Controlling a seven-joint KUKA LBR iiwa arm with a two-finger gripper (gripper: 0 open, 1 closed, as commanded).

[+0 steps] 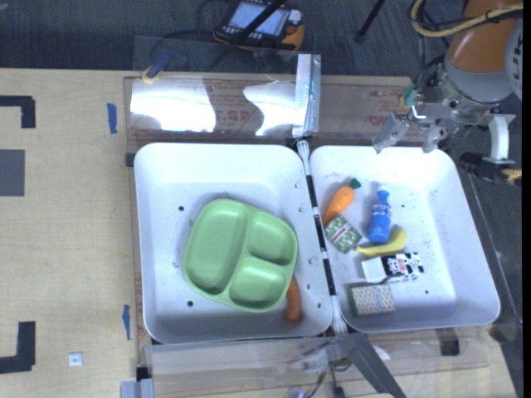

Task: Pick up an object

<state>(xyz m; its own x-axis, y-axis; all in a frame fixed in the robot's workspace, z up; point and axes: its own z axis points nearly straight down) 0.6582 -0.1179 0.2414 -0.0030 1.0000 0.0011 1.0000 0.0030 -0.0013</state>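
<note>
The right bin holds a toy carrot, a blue bottle, a yellow banana, a small green-and-white packet, a cow-patterned box and a greyish carton. My gripper hangs over the bin's far rim, above and behind the bottle. It is open, its two fingers spread apart with nothing between them.
The left bin carries a green divided plate and an orange sausage-like piece at the plate's right edge. A metal divider stands behind the bins. A handheld device lies beyond the bench.
</note>
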